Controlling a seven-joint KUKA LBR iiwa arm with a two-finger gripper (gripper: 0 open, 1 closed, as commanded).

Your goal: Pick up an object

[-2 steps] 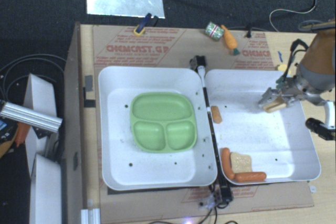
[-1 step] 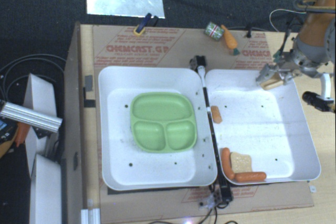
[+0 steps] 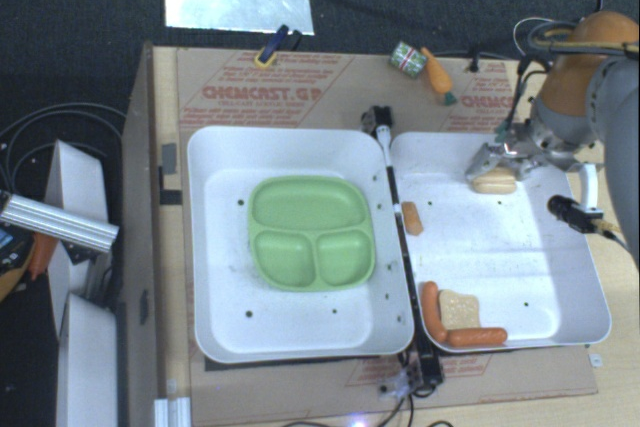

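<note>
So your gripper (image 3: 492,161) is hovering right over the pale bun (image 3: 494,182), which is lying lengthwise left-right; can't tell its state.

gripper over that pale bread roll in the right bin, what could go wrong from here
The gripper sits right at the bread roll, close to the right bin's back wall; closing off-centre could push the roll against that wall rather than grip it. The roll looks rounded and smooth, so it may slip out when lifted.
</note>
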